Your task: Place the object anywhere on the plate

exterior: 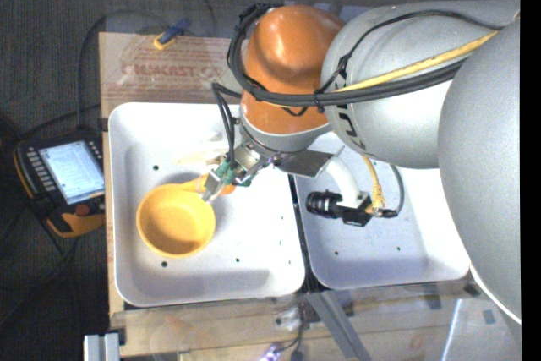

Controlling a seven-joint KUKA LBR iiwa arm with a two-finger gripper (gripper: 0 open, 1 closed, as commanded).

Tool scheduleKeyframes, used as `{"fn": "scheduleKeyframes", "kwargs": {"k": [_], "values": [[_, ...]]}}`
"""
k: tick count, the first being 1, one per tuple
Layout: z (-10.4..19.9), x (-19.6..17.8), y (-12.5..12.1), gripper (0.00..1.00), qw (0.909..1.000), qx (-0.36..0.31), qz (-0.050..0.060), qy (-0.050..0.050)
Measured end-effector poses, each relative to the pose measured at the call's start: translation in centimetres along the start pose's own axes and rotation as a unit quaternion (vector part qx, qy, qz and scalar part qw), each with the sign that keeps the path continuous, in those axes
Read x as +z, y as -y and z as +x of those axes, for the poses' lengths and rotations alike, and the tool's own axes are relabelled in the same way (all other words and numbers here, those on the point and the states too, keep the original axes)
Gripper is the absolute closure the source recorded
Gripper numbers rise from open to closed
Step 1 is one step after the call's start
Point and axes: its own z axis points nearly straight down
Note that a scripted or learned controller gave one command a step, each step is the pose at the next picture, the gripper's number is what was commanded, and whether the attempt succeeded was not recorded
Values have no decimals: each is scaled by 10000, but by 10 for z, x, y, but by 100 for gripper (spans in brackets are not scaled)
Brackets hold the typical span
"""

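- Nearest the camera, just below-left of the jaws [221, 178], a yellow plate [176, 221] sits in the left bin [254, 266].
- At the jaws' tip, a small orange object [210, 184] touches the plate's rim; whether the jaws grip it, I cannot tell.
- Beyond, the grey arm [406, 89] reaches in.

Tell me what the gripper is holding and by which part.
Cannot be told: the gripper hangs over the left bin beside the yellow bowl, its fingertips blurred.
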Motion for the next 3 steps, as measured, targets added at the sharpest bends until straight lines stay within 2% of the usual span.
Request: {"fn": "scheduleKeyframes", "kwargs": {"k": [1,2,3], "values": [[-36,-16,23,100,9945,1047,-8,11],[18,50,7,100,9944,1059,9,3],[17,49,7,0,9944,1060,-9,4]]}}
